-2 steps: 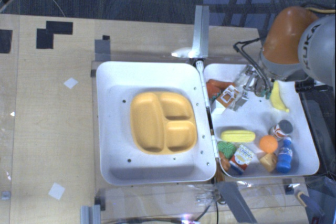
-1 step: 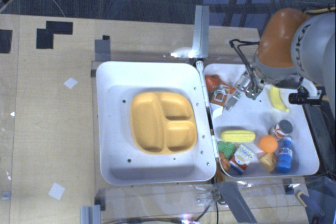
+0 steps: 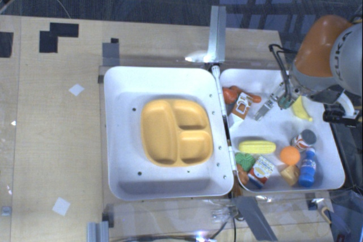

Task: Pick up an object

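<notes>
Writing and labels: printed labels are showing on the small carton (image 3: pixel 241 106) with its orange-and-white face, on the second carton (image 3: pixel 260 170) near the front wall, and on the blue bottle (image 3: pixel 307 172), but none of the print is coming through sharp enough to read.
Arm: the grey arm with its orange band (image 3: pixel 317 47) is reaching in from the right and hanging over the back of the right bin (image 3: pixel 249 77).
Gripper: the gripper (image 3: pixel 271 105) is pointing down and leftward over bare bin floor; its metal tips are looking slightly apart with nothing between them, though the view is too small to tell for certain how far open the jaws are standing.
Nearest things: the small carton is lying just to the gripper's left beside an orange carrot-like piece (image 3: pixel 231 93); a yellow banana-like piece (image 3: pixel 301 109) is lying just to its right.
Front of right bin: a corn cob (image 3: pixel 257 147), an orange ball (image 3: pixel 290 155), the blue bottle and the second carton are crowding together near the front wall.
Left bin: the left bin (image 3: pixel 122 139) is holding a yellow divided tray (image 3: pixel 175 131) in its middle, with bare white floor running all round it to the walls.
Open room: the middle strip of the right bin, under and ahead of the gripper, is lying bare between the back items and the front cluster.
Edges: the two bins are sitting side by side with their inner rims touching.
</notes>
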Robot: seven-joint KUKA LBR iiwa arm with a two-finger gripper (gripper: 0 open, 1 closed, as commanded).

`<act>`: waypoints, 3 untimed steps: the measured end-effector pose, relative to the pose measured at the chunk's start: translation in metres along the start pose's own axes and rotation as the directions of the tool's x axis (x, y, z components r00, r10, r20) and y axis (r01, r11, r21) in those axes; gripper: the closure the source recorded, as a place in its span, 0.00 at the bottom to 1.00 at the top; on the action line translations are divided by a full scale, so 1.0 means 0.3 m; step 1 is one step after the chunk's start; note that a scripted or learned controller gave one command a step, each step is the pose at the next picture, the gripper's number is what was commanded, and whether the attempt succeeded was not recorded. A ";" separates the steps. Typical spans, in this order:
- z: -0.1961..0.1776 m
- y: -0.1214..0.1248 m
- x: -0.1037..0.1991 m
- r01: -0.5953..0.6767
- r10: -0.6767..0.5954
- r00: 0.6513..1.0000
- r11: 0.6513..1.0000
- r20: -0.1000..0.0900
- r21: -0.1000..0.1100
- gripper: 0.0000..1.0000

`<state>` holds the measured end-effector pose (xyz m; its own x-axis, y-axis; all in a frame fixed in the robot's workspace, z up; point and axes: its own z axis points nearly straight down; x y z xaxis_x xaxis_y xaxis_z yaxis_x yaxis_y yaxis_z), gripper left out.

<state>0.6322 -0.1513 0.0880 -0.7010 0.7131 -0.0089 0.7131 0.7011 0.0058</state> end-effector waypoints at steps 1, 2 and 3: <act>-0.004 0.040 0.152 0.031 -0.031 1.000 1.000 -0.001 -0.002 0.00; 0.003 0.102 -0.026 -0.105 0.105 0.994 0.994 -0.006 0.004 0.00; -0.047 0.115 -0.035 -0.099 0.099 0.995 0.995 0.008 -0.006 1.00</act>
<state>0.6641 -0.1346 0.1024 -0.6269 0.7790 -0.0160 0.7789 0.6270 0.0131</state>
